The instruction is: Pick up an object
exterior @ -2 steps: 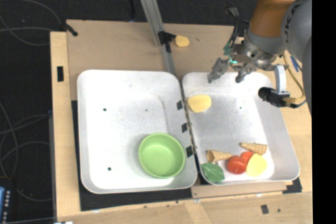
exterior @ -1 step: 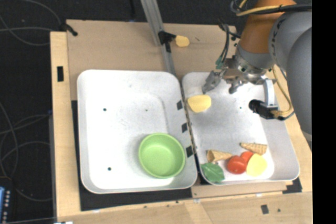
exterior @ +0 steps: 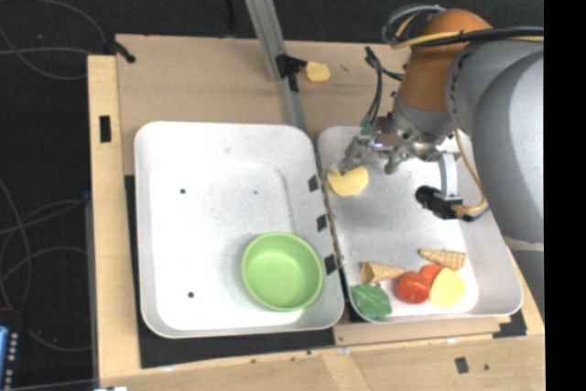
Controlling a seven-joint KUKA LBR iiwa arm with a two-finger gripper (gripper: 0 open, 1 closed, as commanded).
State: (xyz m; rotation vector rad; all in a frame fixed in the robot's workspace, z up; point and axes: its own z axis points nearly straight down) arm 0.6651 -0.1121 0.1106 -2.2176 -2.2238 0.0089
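My gripper [exterior: 364, 162] hangs over the back left part of the right bin [exterior: 485, 244], on the grey arm with its orange band. A pale yellow object [exterior: 348, 182] lies right under the gripper's tip, against the bin's left wall. I cannot tell whether it is gripped or just touched. At the front of the right bin sit a red object [exterior: 413, 287], a yellow round object [exterior: 448, 289], a green piece [exterior: 372, 299] and two tan cone-shaped pieces [exterior: 443, 258] [exterior: 379, 271].
A green bowl [exterior: 282, 270] stands in the front right of the left bin [exterior: 183, 188]. A metal post [exterior: 261, 5] rises behind the bins, with a small yellow item [exterior: 318, 71] on the bench beside it. A black cable part [exterior: 438, 200] hangs by the arm.
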